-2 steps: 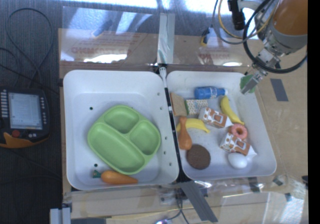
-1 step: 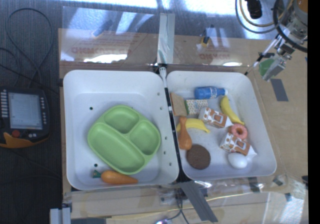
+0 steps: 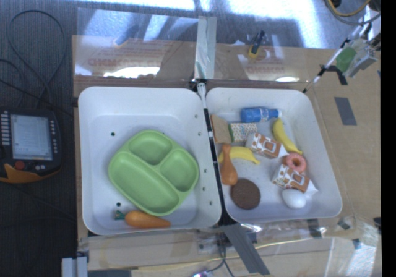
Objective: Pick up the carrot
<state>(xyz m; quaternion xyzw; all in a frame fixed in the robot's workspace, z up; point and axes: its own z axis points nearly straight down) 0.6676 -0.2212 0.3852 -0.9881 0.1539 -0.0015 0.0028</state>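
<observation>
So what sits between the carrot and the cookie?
In the camera view, the green plate's corner and the wall where the bins meet lie between the carrot and the cookie.

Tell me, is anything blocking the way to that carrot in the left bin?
Nothing lies on the carrot; it rests bare on the left bin's floor, open from above. The green plate sits right beside it and the bin's front wall is close on the other side, so it's a snug spot for fingers.
</observation>
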